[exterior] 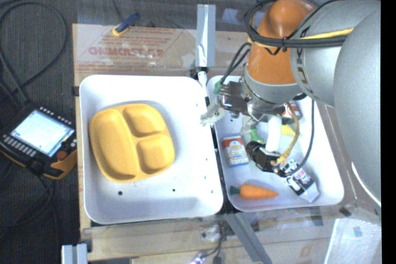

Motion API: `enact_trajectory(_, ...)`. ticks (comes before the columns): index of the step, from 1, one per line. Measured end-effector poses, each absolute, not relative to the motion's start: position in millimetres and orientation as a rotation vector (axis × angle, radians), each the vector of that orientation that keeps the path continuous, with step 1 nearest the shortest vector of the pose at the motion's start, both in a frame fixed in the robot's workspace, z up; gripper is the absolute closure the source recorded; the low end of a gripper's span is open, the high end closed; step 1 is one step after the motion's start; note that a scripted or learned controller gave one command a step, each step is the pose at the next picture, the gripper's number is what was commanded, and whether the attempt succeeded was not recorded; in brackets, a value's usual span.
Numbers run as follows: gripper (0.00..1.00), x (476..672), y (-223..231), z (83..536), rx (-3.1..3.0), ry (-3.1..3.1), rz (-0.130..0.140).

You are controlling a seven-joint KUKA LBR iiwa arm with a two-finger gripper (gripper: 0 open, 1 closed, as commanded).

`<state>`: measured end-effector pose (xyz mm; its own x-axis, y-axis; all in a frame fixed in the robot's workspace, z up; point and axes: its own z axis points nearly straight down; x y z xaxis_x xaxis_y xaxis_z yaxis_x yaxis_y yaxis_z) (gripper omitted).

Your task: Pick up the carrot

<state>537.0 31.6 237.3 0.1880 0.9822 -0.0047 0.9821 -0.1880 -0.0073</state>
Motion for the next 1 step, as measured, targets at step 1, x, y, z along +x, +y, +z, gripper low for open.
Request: enact_trajectory(1, 0.00, 483.0, 3.3, 179.1, -2.752, -1.511, 0.017)
